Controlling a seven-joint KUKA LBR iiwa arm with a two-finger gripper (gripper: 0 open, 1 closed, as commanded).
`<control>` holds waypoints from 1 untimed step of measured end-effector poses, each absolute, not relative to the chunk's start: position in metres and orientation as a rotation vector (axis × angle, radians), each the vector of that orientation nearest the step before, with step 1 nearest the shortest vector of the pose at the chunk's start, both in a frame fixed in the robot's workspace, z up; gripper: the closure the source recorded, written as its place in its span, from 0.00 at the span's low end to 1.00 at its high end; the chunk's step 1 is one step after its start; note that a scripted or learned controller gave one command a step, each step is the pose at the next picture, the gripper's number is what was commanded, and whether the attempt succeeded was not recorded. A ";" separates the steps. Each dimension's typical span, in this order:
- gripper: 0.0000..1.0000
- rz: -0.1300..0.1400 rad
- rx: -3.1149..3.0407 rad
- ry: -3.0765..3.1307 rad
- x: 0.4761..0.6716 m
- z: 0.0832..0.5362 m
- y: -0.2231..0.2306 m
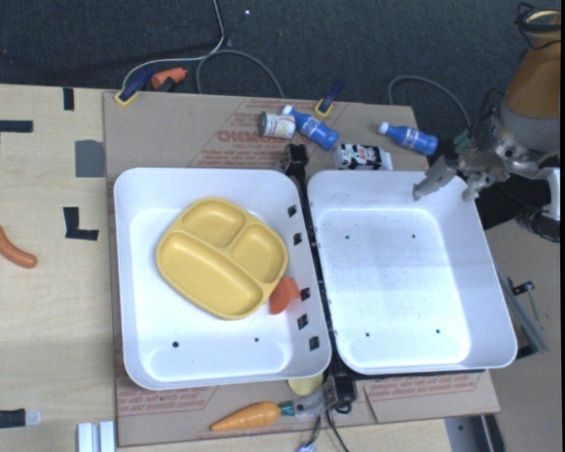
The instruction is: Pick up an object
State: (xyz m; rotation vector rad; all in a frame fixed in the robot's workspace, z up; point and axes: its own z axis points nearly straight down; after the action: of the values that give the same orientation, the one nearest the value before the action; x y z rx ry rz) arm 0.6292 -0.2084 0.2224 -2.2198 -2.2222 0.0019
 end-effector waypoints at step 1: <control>0.00 0.009 -2.213 -2.214 0.588 0.090 -0.176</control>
State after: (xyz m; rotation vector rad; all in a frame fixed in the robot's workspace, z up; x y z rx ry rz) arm 0.5881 -0.1760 0.0903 -2.2132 -2.2136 0.0090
